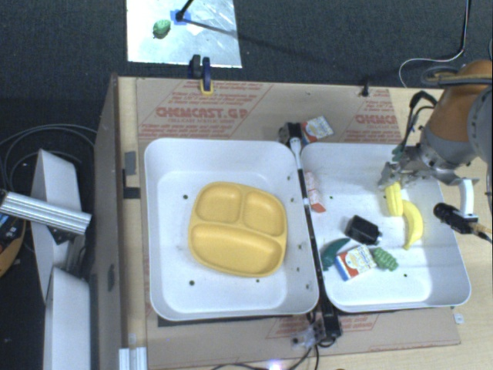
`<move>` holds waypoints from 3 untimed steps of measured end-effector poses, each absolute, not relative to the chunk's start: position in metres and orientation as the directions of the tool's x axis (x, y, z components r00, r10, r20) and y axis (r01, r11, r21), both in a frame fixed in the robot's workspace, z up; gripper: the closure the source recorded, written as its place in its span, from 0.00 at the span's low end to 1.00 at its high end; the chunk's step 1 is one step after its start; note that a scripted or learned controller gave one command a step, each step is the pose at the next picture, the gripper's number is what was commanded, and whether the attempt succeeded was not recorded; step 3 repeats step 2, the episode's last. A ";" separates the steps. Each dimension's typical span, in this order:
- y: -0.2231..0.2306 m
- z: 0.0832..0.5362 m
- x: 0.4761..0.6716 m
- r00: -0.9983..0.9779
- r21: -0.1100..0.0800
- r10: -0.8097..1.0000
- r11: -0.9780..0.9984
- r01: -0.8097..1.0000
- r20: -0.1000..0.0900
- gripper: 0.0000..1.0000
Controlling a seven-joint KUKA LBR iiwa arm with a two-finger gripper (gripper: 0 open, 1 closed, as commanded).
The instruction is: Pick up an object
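Camera view has my pincer (pixel 394 177) low in the right bin (pixel 362 156), at the far end of the yellow banana (pixel 406 213), which lies near the bin's right wall; whether I am clenched or released I cannot tell from here. To do this well, I judge I should straddle the banana across its narrow width and settle fully before squeezing. I would also stay clear of the black block (pixel 362 229) and the small carton (pixel 356 262) to its left.
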State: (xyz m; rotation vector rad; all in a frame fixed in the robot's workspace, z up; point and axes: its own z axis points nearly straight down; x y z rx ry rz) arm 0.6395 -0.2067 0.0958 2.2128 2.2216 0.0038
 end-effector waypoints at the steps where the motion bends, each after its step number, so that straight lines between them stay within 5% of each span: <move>1: -0.148 0.084 0.640 -0.005 0.001 1.000 0.005 1.000 0.001 1.00; 2: -0.077 0.185 0.603 -0.004 0.004 1.000 0.004 1.000 0.000 1.00; 3: -0.077 0.185 0.603 -0.004 0.004 1.000 0.004 1.000 0.000 1.00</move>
